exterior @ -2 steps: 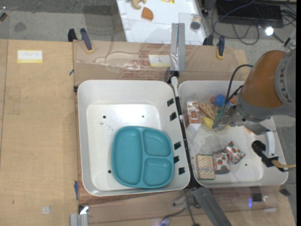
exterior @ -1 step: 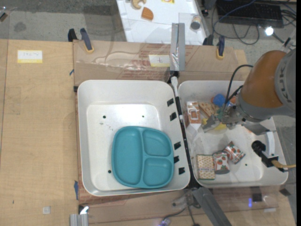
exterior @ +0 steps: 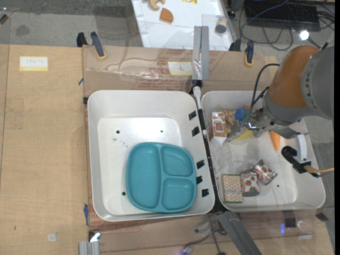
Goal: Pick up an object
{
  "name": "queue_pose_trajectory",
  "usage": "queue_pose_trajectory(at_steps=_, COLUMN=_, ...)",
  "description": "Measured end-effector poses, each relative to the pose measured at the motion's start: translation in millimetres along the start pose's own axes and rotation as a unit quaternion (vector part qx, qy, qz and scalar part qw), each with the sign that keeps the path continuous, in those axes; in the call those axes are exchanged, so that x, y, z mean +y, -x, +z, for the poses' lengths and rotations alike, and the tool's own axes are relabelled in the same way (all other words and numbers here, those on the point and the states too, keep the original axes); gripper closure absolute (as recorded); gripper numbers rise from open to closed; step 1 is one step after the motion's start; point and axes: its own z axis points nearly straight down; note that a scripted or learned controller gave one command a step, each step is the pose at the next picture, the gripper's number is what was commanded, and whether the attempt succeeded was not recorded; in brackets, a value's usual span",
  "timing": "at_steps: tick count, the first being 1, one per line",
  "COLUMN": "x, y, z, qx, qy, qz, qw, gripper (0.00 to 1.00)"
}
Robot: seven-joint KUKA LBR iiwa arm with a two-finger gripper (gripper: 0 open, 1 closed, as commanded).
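Down low in the right bin (exterior: 313,195) now, gripper (exterior: 254,124) buried among the clutter at about eleven o'clock of that bin, grey-and-orange arm (exterior: 297,84) looming over from two o'clock. Open or closed? Cannot tell from up here, wrist in the way. Nothing visibly lifted yet.

Plenty to choose from: brown snack packet (exterior: 219,124) at nine o'clock of the gripper, small blue piece (exterior: 241,113) just beside it at ten, yellow item (exterior: 242,136) touching or nearly so at seven, orange carrot-like piece (exterior: 274,139) at four. Further down, at six o'clock, checked packet (exterior: 231,187) and red-and-white wrapper (exterior: 260,175), well apart from the action. Over in the left bin (exterior: 98,142), teal divided plate (exterior: 161,177), untouched.

Risks, by judgement: crowded corner, so easy to pinch two items together or clip only an edge and drop it on the lift. Crinkly packets likely to slip. Close to the dividing wall too, so possibly a nudge rather than a grab
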Motion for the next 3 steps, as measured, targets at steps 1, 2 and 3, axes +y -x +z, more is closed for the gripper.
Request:
queue_pose_trajectory(at_steps=1, x=40, y=15, z=1, qx=0.001, qy=-0.003, qz=-0.012, qw=0.9999, gripper=0.00)
queue_pose_trajectory(at_steps=2, x=48, y=69, z=2, qx=0.006, qy=-0.015, qz=0.026, qw=0.9995, gripper=0.00)
queue_pose_trajectory(at_steps=3, x=48, y=68, z=-7, qx=0.004, qy=-0.017, qz=0.025, qw=0.9995, gripper=1.00)
